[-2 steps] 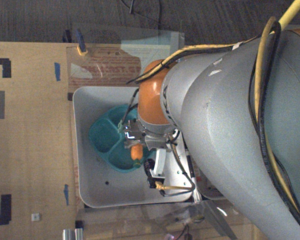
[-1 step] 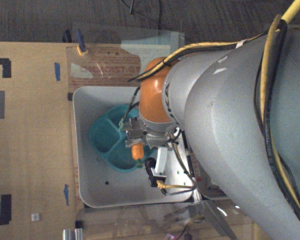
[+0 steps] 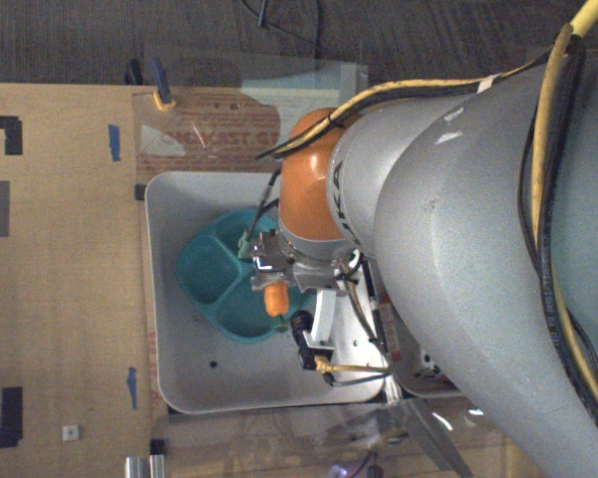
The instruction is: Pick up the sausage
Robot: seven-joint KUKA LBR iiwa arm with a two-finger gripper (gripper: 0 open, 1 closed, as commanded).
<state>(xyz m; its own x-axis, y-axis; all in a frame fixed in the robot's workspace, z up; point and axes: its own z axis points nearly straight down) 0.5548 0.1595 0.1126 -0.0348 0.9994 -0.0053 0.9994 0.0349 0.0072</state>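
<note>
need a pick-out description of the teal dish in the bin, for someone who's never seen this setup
Start at the white bin under the grey arm, on the wooden bench. Inside it, toward its upper half, lies the teal dish, divided into compartments and partly covered by the arm's wrist. It is the only blue-green thing there; the small orange piece at its right edge is much smaller.

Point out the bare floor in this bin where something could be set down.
The white bin has bare floor along its left wall, beside the teal divided plate, and in the lower-left corner below the plate. It is crowded on the right, where the arm hangs over the plate and an orange piece.
</note>
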